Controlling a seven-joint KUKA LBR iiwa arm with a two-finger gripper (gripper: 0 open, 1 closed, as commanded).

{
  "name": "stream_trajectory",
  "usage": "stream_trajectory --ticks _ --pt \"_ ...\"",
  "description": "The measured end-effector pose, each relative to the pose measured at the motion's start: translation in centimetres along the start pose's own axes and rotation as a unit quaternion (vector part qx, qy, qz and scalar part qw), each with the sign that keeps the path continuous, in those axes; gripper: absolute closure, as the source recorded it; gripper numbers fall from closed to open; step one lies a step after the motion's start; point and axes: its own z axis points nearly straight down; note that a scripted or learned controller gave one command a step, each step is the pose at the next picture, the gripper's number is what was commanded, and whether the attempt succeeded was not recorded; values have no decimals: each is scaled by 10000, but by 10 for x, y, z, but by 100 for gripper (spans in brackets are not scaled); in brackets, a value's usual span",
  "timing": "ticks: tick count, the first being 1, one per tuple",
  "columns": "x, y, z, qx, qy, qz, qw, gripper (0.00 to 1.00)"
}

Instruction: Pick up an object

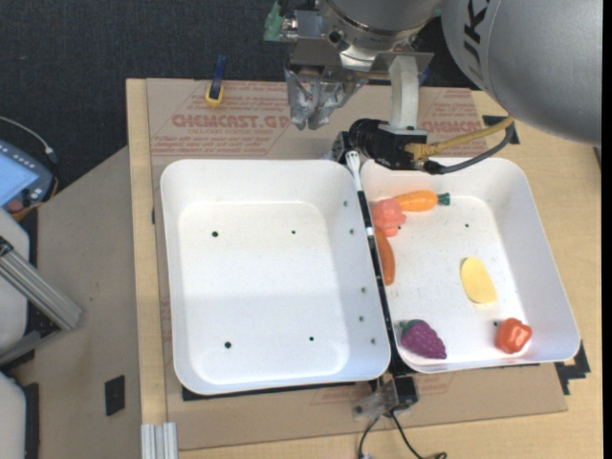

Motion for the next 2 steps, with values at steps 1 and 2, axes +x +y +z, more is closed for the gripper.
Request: stream_trajectory --ticks 1,2 --pt "-39 -35 43 14 0 3 10000 100" --pt "10 -8 9 -54 21 -44 10000 100"
